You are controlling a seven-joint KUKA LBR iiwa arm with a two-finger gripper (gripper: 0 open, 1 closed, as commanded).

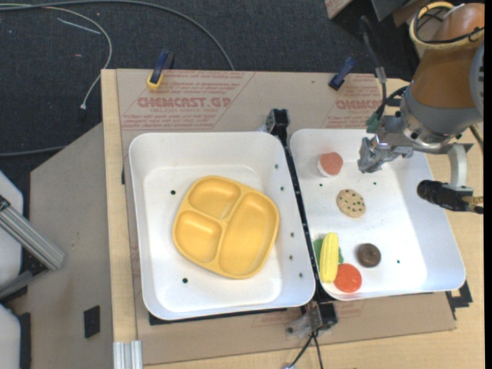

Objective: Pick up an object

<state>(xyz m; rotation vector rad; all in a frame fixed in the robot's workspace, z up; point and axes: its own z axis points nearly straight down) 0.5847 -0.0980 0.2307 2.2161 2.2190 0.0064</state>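
- Arm in from the right, grey w/ orange band up top, wrist over the right bin
- Gripper hangs over the bin's upper-left part, tips pointing down at the white floor
- Fingers look drawn close together, nothing between them — not holding anything
- Pink round slice sits just left of the gripper, near but apart
- Cookie w/ dark chips lies below the gripper, a bit left, mid-bin
- Chocolate donut lower down, right of the corn
- Corn cob lies at the bin's lower-left, against the left wall, yellow w/ green end
- Tomato just below the corn, touching or nearly so — can't tell which
- Left bin holds a yellow divided plate, three sections, sitting abt centre, tilted a bit
- Both bins on a cardboard sheet w/ red print, blue clips at its top edge
- Black clamp btwn the bins at the top
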